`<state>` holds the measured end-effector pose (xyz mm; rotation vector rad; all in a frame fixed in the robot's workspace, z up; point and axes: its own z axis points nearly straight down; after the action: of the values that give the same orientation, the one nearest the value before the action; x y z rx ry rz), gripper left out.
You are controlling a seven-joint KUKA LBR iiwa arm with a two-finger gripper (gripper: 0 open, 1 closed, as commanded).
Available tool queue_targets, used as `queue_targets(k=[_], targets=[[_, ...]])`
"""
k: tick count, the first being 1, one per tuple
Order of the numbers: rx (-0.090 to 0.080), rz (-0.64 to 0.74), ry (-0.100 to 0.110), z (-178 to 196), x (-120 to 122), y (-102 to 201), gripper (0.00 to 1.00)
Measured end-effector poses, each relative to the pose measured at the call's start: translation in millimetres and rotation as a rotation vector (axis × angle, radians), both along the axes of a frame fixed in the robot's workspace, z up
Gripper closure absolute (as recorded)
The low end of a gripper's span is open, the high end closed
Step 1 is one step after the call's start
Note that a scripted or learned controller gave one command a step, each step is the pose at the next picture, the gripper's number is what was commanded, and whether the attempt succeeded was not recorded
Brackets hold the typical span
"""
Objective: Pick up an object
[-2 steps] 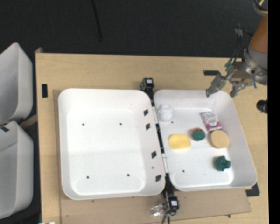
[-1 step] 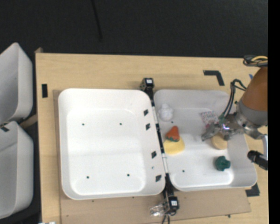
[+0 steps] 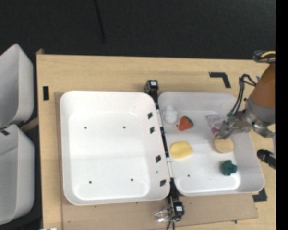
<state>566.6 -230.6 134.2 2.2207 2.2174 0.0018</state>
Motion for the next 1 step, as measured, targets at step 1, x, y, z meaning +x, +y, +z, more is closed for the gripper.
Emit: queue_targets(k=[1], targets=[[0.000, 0.009, -0.006, 82.7, 70.7, 76.6, 1.00]])
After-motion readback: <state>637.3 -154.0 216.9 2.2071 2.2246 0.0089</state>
